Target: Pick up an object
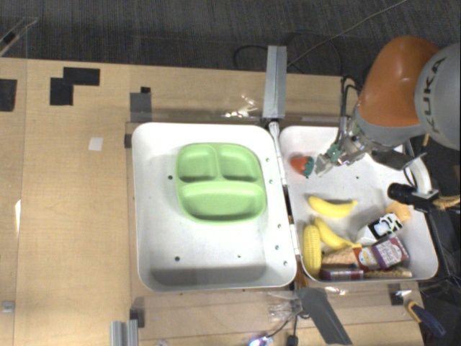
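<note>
Grey arm [436, 85] with broad orange band [392, 78] and dark KUKA lettering.

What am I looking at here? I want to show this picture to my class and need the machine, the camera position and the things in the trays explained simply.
The picture comes from one camera fixed above a workbench, looking down at a slant. The grey and orange shape on the right is a robot arm; its gripper hangs low over the right white bin, next to a small red and teal object. Nothing can be seen held. That bin also holds two bananas, a corn cob and some packaged items. The left white bin holds a green divided plate. The arm's job is to pick up an object.
</note>
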Motion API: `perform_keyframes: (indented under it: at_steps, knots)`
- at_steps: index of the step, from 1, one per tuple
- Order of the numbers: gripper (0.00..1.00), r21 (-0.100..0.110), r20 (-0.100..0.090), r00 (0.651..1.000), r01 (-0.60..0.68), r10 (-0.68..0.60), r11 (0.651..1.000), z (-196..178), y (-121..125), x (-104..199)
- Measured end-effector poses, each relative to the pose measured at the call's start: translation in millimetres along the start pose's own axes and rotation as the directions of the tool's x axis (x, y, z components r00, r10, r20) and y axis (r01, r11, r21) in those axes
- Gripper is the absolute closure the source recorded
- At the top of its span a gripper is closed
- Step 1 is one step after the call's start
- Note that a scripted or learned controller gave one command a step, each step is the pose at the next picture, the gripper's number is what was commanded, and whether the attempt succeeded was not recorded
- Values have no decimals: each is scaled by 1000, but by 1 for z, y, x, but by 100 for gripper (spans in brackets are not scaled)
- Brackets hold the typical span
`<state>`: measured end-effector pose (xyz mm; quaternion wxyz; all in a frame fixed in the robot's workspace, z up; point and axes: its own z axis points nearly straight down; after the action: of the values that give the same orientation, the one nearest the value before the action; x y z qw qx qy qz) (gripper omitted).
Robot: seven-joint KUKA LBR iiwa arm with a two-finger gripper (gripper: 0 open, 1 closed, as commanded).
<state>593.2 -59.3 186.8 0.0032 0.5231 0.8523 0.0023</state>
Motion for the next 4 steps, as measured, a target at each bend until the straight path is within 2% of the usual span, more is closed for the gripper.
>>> perform_keyframes:
  at_steps: [1,2,3,4]
  knots:
    - [100,0,0,997,80,-80,997,-42,-36,-5]
    - [100,2,-1,999,34,-34,999,-42,-49,3]
    - [100,2,-2,966,260,-260,966,-2,-74,-24]
    - [100,2,0,1000,4,-4,1000,90,10,-49]
